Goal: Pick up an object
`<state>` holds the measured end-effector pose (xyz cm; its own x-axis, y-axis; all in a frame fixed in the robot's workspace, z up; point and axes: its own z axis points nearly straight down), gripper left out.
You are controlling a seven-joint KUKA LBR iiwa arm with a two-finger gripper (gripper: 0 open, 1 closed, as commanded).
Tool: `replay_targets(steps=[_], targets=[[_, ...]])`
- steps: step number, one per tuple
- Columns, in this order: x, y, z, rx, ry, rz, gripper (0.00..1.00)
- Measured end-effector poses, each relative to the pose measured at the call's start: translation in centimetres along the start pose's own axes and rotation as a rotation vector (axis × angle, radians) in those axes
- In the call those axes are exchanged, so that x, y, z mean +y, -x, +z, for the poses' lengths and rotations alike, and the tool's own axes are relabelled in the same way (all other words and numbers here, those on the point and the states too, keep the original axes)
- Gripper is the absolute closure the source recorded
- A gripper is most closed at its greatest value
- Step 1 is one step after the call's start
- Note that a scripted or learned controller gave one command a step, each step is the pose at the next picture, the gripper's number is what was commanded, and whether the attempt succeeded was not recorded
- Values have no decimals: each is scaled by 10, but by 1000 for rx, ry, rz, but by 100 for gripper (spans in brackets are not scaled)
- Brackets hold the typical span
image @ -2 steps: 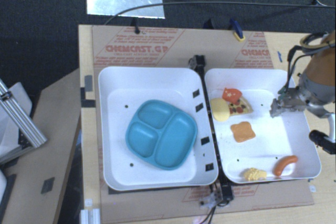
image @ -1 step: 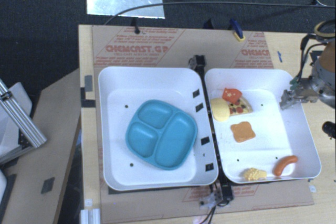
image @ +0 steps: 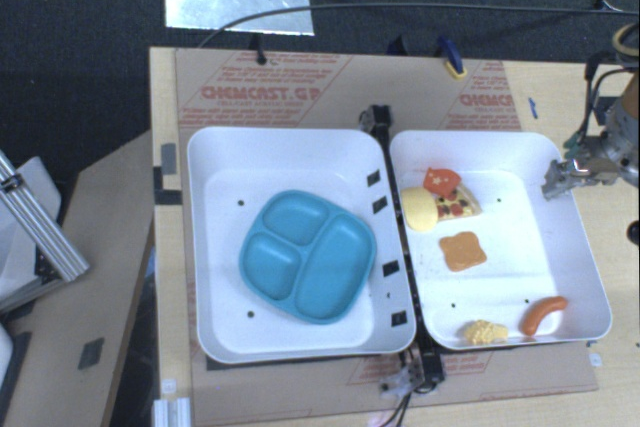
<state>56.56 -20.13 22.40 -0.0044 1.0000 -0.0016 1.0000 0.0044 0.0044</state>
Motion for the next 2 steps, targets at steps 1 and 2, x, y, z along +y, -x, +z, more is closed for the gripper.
replay_targets(steps=[1, 2], targets=[[-1, -54, -11, 2, -2, -5, 100], [-13, -100, -8, 3, -4, -5, 100]])
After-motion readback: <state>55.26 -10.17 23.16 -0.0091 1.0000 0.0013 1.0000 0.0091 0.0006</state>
